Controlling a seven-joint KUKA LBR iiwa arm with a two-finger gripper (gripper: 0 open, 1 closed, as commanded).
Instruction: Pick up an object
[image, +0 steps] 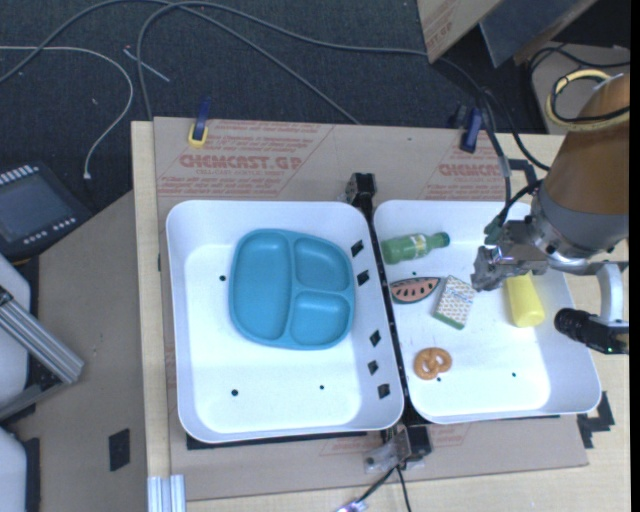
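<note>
The right bin (560, 395) holds several small items. A green bottle (413, 245) lies on its side near the back left. A watermelon slice (413, 290) sits below it, with a small speckled box (454, 302) to its right. A pretzel (432, 362) lies toward the front. A yellow block (524, 300) rests at the right, partly under the arm. My gripper (493, 268) hangs over the bin between the speckled box and the yellow block, just above and right of the box. Nothing is visibly held.
The left bin (200, 390) contains a blue divided plate (291, 288). A black divider with clips (372, 300) runs between the bins. The arm's grey body (585, 200) covers the right bin's back right corner. Cables lie beyond the bench.
</note>
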